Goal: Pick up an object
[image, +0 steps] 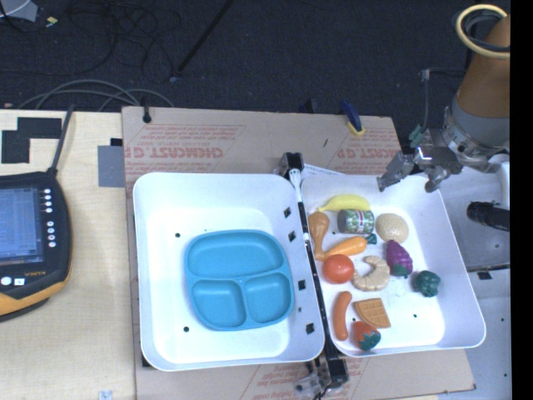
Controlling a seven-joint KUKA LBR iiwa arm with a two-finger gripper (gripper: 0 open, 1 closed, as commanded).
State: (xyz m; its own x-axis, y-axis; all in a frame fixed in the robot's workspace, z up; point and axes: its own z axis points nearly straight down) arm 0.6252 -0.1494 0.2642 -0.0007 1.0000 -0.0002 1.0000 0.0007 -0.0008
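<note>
Hand (414, 173) up-right of toy food (366, 261)

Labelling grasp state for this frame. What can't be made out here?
- End effector above the right white bin's far corner: too small to judge grip.
- Green label on the small can: too small to read.
- Grey arm with orange band: cut off by the top right of the camera view.

Arm (481, 82) enters from right, wrist tilted down-left; hand (413, 175) fingers spread apart, nothing between.
</note>
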